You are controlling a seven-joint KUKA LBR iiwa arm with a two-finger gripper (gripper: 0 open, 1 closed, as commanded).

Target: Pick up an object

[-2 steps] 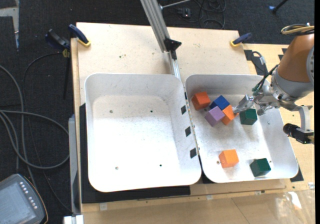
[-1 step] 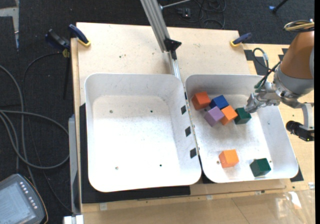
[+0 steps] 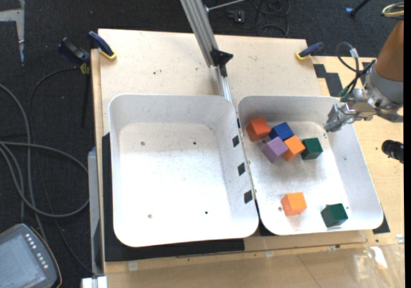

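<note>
Across the pale, speckled tabletop (image 3: 270, 56) sit two shallow white bins, with dark floor and loose cables all around. Left bin (image 3: 128, 113) has lots of bare white floor. Right bin (image 3: 359, 171) holds the blocks: an orange block (image 3: 259, 128), blue block (image 3: 281, 131), purple block (image 3: 276, 148), another orange one (image 3: 295, 146) and a green block (image 3: 312, 147) bunched near its far edge, plus an orange cube (image 3: 294, 203) and green cube (image 3: 334, 214) by the near edge. Claw (image 3: 336, 120) hovers at that bin's far right rim; can't tell if it's clenched or released.
</note>
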